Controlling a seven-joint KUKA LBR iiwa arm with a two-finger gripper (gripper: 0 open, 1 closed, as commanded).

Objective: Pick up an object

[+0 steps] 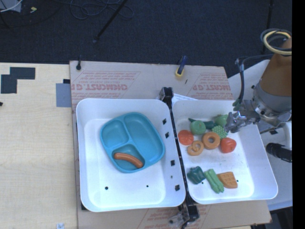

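Toy food: (pixel 211 140) heaped just left of and below the gripper (pixel 233 123).
Nearest piece: green toy (pixel 220 120) beside it.
Grip: cannot tell.

Bench (pixel 33 151): pale wood-toned top, with dark grey patches toward its far left.
Cardboard sheet (pixel 124 82): lies flat on the bench, printed with red lettering, under both bins.
Left bin (pixel 90 175): shallow, white, resting on the cardboard.
Right bin (pixel 259 175): shallow, white, just beside the left bin, their inner edges meeting.
Clamp (pixel 180 67): blue and yellow, at the cardboard's far edge.
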